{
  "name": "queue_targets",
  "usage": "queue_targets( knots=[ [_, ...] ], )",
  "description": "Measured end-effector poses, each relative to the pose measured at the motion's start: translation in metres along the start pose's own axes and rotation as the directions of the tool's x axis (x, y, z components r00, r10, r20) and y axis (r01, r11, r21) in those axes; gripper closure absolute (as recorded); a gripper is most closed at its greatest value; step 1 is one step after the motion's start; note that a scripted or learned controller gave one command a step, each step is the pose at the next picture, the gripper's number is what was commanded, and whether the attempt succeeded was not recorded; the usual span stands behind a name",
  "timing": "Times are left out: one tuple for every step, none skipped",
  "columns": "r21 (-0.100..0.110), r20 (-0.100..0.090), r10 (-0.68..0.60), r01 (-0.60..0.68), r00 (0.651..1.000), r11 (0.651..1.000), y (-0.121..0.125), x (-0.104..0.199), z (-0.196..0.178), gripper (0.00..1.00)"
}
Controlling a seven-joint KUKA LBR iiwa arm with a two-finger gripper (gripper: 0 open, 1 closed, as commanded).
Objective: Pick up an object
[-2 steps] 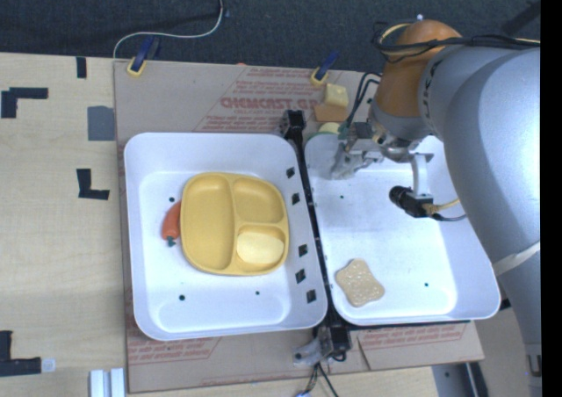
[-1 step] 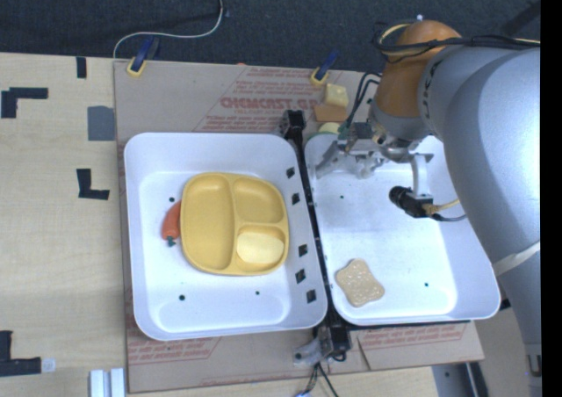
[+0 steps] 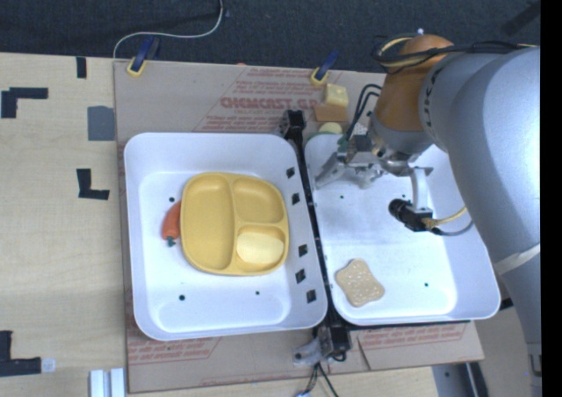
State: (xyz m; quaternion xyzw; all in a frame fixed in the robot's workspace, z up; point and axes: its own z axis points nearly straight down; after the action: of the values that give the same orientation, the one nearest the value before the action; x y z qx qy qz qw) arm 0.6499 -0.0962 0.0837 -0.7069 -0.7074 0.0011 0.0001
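My gripper [image 3: 349, 169] is low over the far left corner of the right bin [image 3: 457, 299], below the orange wrist band. A tan, bumpy cracker-like piece [image 3: 359, 282] lies on the near left floor of that bin, well in front of the gripper. In the left bin [image 3: 145, 281] a yellow divided plate [image 3: 219, 211] carries a pale yellow rounded item [image 3: 260, 248] in its near right compartment. An orange-red object [image 3: 170, 222] pokes out from under the plate's left rim, mostly hidden. Nothing is visible between the gripper's fingers.
A yellow block [image 3: 332, 104] and a pale round item [image 3: 329, 129] sit on the cardboard just beyond the right bin's far left corner. Black clips run along the divider [image 3: 303, 211] between the bins. The grey arm covers the right bin's far right side.
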Motion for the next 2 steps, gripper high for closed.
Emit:
queue_targets(
  knots=[
    [0.004,0.000,-0.003,0.003,1.000,1.000,0.0179,-0.0014,-0.0004,0.00],
    [0.001,0.000,-0.002,0.002,1.000,1.000,0.0179,-0.0008,-0.0100,1.00]
  ],
)
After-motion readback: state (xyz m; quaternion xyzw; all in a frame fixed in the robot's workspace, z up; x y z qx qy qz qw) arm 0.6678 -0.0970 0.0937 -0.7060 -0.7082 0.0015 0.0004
